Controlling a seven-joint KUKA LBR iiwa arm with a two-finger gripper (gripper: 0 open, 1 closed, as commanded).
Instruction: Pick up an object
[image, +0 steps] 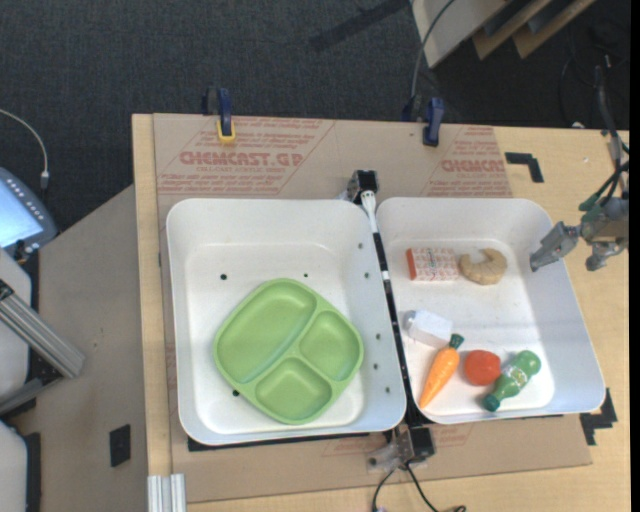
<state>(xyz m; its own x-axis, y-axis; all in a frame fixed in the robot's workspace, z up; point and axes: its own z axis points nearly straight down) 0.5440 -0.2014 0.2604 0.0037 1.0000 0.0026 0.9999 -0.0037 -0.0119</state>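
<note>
The right bin (560, 300) holds several objects. A red-and-white carton (430, 263) and a tan bagel (483, 266) lie side by side near its back. At the front lie a white block (428, 326), an orange carrot (440, 370), a red tomato (481, 367) and a green bottle (513, 380). My gripper (573, 250) hangs over the bin's right rim, to the right of the bagel. It is open, with nothing between its fingers.
A green divided plate (288, 348) lies in the left bin (190, 300). Both bins rest on a cardboard sheet (300, 150) held by two clamps at the back. A black divider strip (380, 270) runs between the bins.
</note>
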